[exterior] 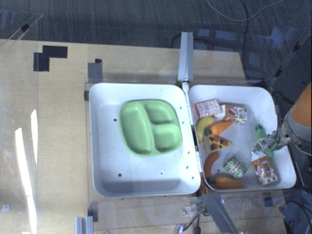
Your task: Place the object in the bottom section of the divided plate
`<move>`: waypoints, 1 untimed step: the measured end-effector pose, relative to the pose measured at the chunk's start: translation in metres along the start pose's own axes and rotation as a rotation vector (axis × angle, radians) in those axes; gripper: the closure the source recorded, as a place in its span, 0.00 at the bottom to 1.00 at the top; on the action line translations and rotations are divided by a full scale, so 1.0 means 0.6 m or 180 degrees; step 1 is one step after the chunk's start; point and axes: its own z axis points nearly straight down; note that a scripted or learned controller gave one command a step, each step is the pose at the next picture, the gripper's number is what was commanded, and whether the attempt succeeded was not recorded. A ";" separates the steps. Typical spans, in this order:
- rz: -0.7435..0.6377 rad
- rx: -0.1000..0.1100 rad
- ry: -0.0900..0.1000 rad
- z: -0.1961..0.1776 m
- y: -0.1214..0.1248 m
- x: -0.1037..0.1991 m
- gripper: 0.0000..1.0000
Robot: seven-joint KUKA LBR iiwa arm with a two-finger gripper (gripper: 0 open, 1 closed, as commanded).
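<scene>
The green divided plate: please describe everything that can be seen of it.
The green divided plate is pale green, looks like matte plastic, with rounded corners and three sections: one long at the view's left, two smaller at right. It lies flat, slightly turned, in the left white bin, with nothing in it.

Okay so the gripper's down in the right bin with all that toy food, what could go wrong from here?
The gripper sits among closely packed items: a small carton just below it and a green piece just above, so it may grab or knock the wrong one. The green divided plate lies in the other bin, so a weak grip could drop the item while it crosses the rim between the bins.
</scene>
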 end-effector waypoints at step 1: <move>-0.1067 -0.0072 -0.0074 0.057 -0.004 0.002 1.00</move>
